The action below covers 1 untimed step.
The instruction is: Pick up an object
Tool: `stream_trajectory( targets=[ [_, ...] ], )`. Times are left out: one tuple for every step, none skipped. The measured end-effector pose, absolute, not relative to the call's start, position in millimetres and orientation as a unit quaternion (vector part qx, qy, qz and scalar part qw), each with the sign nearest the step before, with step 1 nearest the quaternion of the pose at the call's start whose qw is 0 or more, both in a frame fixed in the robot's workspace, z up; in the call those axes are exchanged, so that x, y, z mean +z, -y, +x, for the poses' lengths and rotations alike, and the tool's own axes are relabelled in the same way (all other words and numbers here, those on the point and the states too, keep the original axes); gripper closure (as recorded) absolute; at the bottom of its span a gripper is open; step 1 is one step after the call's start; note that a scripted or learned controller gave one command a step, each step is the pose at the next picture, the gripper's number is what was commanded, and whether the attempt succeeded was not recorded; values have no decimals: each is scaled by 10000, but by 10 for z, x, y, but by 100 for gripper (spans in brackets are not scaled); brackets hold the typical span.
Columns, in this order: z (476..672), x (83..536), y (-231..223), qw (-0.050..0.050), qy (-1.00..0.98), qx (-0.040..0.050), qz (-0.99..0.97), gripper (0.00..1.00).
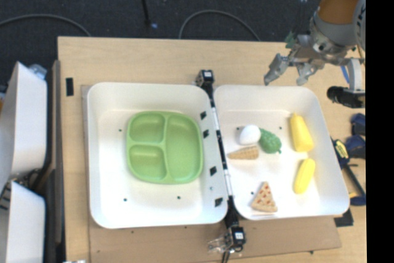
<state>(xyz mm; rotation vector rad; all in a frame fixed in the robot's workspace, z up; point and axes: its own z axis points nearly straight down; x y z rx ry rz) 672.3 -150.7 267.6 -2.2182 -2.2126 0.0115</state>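
Broccoli floret (269,141), likely light, stiff plastic, lies in the right bin (326,206), well below the spread, empty pincer (288,73); pinching its bumpy crown looks surest.

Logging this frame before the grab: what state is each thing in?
Two-finger claw: open, above the right bin's far rim, holding nothing.
Green divided plastic tray: flat in the left white bin.
Upper yellow corn cob: lying in the right white bin.
Pizza slice toy: lying flat.
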Motion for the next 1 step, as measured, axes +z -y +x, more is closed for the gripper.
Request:
stream_trajectory(
  targets=[
    [6743, 2762, 1502, -11, 7075, 0, -7067, 0]
  ],
)
